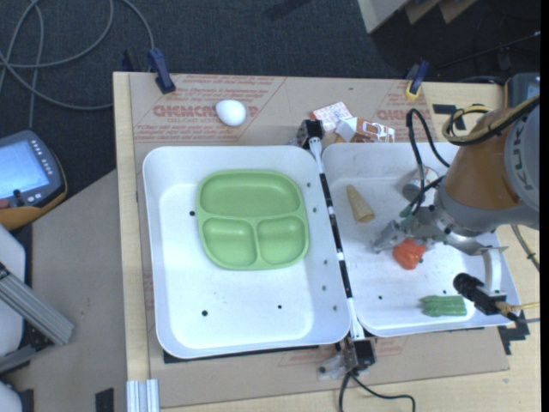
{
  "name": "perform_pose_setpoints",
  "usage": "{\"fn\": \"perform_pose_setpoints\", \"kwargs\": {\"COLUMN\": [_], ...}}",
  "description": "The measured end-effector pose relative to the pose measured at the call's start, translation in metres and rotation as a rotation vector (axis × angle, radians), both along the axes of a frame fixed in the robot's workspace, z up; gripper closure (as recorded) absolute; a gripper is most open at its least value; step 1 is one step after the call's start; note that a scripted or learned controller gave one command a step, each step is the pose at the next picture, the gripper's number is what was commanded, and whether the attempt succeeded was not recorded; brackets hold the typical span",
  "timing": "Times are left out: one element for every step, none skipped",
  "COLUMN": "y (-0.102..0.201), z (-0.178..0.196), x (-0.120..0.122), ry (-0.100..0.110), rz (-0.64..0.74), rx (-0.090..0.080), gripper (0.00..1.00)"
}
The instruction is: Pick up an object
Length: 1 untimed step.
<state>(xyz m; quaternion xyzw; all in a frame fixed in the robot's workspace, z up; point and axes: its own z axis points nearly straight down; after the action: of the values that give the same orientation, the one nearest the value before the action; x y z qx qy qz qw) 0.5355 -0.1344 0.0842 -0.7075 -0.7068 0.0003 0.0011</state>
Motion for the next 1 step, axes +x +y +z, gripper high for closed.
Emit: {"fn": "perform_pose_setpoints", "kwargs": {"y": [0.0002], "z": [0.0108], "x": [0.0014], "ry": [-0.005], "rz": [0.0], "rx": [-0.001], "gripper": [1.0]}}
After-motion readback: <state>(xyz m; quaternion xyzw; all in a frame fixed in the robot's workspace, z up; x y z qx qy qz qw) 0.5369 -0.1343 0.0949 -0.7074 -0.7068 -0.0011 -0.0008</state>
